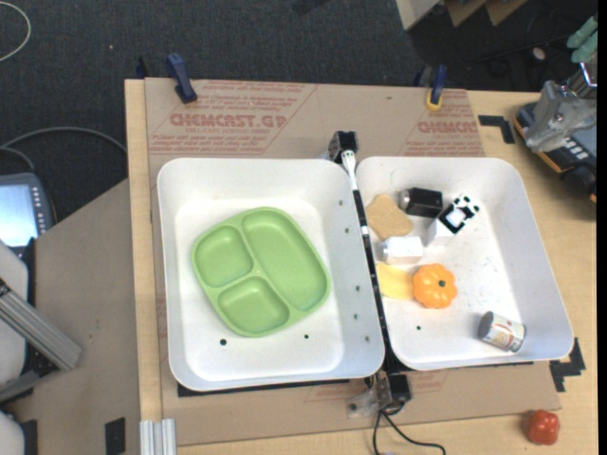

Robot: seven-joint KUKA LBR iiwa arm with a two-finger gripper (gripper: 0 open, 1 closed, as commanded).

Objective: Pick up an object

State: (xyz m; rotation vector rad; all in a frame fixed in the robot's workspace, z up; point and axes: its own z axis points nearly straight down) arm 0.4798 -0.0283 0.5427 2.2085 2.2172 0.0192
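Orange pumpkin [435, 286] in right bin [541, 254], beside yellow block [393, 282]

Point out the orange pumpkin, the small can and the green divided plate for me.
orange pumpkin [435, 286]: camera view, on the middle of its body.
small can [500, 331]: camera view, on its side wall.
green divided plate [313, 265]: camera view, on its right rim.

A robotics lab: clamped board [285, 112], test bins [180, 254], cables [398, 434], dark carpet [142, 17].
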